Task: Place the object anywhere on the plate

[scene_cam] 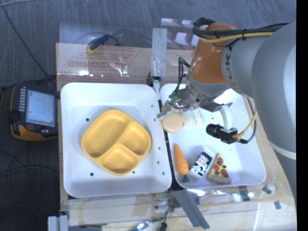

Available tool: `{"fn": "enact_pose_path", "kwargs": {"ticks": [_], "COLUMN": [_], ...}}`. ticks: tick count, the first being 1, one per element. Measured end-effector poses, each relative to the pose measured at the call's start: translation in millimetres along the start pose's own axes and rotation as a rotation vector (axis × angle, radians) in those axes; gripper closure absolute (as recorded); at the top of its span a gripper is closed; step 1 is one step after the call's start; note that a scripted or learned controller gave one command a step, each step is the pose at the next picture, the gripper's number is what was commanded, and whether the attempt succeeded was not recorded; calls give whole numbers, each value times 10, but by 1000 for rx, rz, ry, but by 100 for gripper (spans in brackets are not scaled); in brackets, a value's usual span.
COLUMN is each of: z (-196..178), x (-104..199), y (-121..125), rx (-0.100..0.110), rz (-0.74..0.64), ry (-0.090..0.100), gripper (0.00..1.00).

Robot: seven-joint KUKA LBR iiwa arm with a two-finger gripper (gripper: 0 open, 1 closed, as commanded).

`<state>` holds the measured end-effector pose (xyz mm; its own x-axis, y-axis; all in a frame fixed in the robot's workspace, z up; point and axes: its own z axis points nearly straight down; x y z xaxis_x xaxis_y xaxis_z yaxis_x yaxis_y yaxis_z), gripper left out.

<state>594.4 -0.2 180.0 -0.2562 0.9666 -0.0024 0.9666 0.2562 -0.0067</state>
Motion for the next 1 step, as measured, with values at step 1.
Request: {"fn": "enact_pose_path", "kwargs": {"ticks": [1], "z": [-1], "x": [0], "y": [0], "rx": [0], "rz": [0], "ry": [0], "gripper": [0]}}
